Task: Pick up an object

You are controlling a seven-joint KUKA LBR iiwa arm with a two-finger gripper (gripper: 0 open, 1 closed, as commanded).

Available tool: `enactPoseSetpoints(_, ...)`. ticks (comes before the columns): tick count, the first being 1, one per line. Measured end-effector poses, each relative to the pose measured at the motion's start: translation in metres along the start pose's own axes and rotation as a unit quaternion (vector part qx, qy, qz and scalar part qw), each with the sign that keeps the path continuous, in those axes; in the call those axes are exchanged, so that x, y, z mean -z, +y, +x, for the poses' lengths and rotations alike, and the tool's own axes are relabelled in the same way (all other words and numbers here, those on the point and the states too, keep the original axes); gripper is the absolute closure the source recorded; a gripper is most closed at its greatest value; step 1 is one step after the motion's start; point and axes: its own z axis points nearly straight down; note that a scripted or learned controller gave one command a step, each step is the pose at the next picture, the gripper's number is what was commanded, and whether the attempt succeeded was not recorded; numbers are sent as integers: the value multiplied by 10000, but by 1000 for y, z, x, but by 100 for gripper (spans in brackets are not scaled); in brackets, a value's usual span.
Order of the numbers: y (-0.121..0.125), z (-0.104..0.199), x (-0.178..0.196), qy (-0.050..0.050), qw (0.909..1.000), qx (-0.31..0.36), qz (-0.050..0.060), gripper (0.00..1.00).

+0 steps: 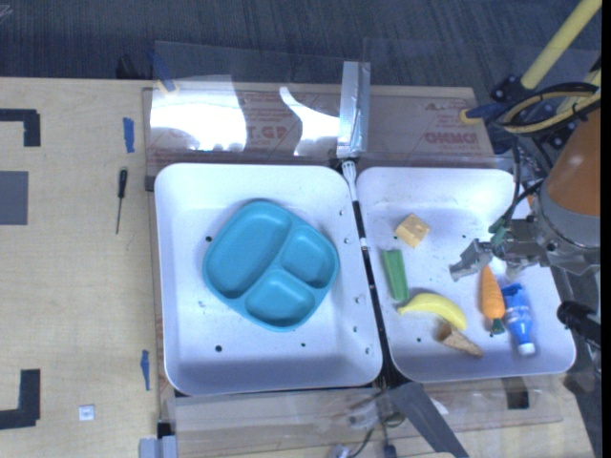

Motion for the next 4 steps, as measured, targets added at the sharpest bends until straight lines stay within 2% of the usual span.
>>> enactPoseSetpoints(1,1,0,10,-3,10000,4,-15,100)
enactPoseSetpoints(2,1,0,10,-2,10000,2,-10,0)
enactPoseSetpoints(3,-23,-9,-114,2,10000,73,18,0)
enactPoseSetpoints(4,-20,-9,-102,-6,10000,66,-19,100)
